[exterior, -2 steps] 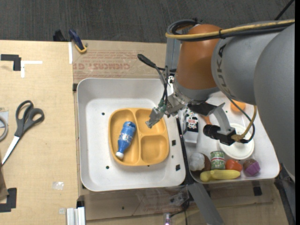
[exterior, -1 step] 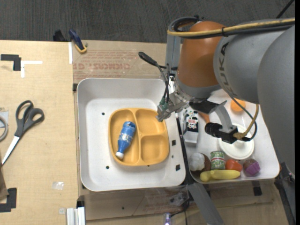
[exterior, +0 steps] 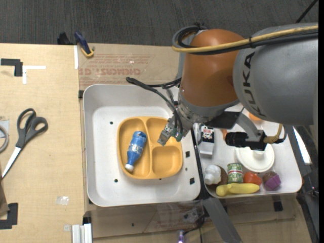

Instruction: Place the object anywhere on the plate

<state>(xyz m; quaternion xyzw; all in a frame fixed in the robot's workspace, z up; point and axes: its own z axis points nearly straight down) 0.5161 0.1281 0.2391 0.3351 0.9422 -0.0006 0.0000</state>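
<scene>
The grey arm (exterior: 273,70) reaches in from the right and bends down over the seam between the two white bins, its orange band (exterior: 210,70) above the wrist, with the gripper (exterior: 171,132) hanging over the upper right compartment of the yellow plate (exterior: 164,161). One plate sits in the left bin (exterior: 101,186), and on it lies one blue bottle (exterior: 135,148), tilted in the long left compartment; one pair of scissors (exterior: 23,133) rests on the bench to the left, while the right bin (exterior: 291,186) holds several small toys. The gripper's fingers hang free with nothing between them, apart from the bottle, though how far they are spread I cannot tell.
</scene>
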